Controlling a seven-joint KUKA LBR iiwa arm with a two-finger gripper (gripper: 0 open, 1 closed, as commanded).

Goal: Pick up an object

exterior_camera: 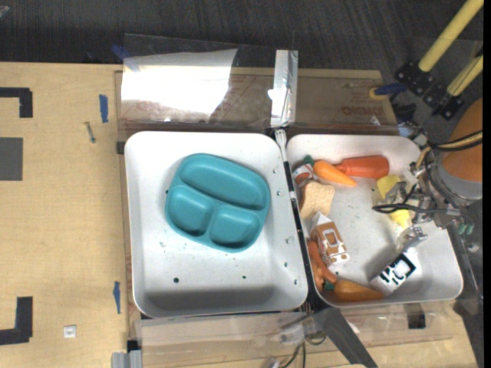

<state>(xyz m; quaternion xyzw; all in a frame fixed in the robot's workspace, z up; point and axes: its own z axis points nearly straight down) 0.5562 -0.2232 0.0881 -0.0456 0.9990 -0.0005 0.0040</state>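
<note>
Over the right bin: gripper point(404, 240) hangs low at its 3 o'clock side, arm entering from the right.
Grip state: cannot tell.
Pickable items: carrot point(334, 173), bread slice point(317, 198), small carton point(331, 244) crowd the bin's 9 o'clock wall point(298, 205).
Left bin: teal divided plate point(217, 201), centred, apart from clutter.

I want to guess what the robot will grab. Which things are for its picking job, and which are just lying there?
For the job:
the tool
carrots
bread slice
small carton
yellow pieces
black and white block
right bin

Just lying about:
blue divided plate
left bin
blue tape bits
</note>
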